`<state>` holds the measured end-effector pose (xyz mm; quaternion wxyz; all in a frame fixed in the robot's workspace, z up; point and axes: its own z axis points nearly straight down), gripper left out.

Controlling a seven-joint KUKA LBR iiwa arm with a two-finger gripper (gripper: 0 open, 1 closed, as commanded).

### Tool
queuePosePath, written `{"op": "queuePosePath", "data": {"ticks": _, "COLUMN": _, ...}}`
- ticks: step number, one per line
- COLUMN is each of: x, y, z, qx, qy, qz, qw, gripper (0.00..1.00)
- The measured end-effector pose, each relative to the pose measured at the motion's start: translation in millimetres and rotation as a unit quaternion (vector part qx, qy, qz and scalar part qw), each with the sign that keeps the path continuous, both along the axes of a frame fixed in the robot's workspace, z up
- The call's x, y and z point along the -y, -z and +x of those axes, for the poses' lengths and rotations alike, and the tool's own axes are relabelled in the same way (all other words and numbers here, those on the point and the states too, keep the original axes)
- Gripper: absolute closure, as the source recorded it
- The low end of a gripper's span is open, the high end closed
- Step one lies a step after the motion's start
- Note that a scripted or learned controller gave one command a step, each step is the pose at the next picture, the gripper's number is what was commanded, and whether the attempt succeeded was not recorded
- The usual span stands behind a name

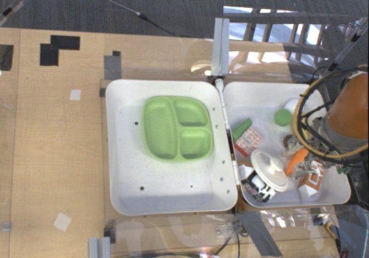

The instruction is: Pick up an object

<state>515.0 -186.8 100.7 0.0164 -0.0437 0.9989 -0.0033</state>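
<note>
Step in hand: approach, nothing lifted yet by my read. Arm (346, 113) is over the right side of the right bin (259, 93), with the gripper (311, 156) low in the clutter at that bin's near-right part. The wrist and cables hide it, so I can't tell whether it is open or closed, and nothing is visibly held. Candidates all lie in the right bin: orange piece (296, 160) just beside the gripper, small carton (312, 181) toward the bin's near-right corner, white lid (270, 169) at the bin's near middle with a dark item (256, 186) touching it, red box (248, 140) and green stick (241, 126) by the bin's left wall, green ball (282, 117) toward the bin's far side. The likely target is the orange piece or the carton, being closest to the gripper; I cannot tell which. The green plate (176, 128) sits alone in the left bin (124, 153), well apart from the right bin's clutter and not in play. Next move calls for settling on a single item, closing squarely on it, then a straight lift clear of the right bin's rim. Risk, judged: items there are packed and touching, so a close could pinch two or nudge the lid and miss.
</note>
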Motion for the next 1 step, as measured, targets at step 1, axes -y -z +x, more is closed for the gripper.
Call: {"op": "queuePosePath", "data": {"ticks": 1, "x": -53.6, "y": -131.4, "z": 18.4, "qx": -0.009, "qy": -0.052, "qz": 0.0008, "qw": 0.9986, "gripper": 1.00}}
